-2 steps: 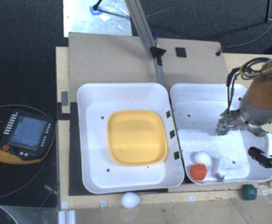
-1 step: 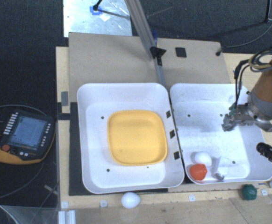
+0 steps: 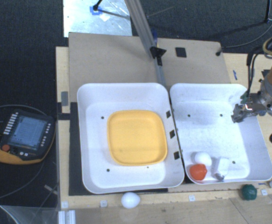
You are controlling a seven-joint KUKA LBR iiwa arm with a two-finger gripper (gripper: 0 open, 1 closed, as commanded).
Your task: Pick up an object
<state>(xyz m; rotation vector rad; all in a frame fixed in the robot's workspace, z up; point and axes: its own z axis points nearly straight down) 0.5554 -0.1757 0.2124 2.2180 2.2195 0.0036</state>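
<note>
Nothing's picked up yet: the gripper [image 3: 241, 112] hangs over the right bin's [image 3: 211, 125] far edge, can't tell its state, well apart from the red ball [image 3: 198, 172] in the near corner.

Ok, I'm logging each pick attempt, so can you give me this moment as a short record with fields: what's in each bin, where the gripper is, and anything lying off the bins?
left bin: square yellow plastic plate lying flat in the middle
right bin: white ball, red ball and small white block, clustered in the near-left corner
gripper: over the right bin's far-right edge, apart from the cluster
off the bins: white egg-shaped object and dark green ball on the bench front
floor, left: handheld control pendant
</note>
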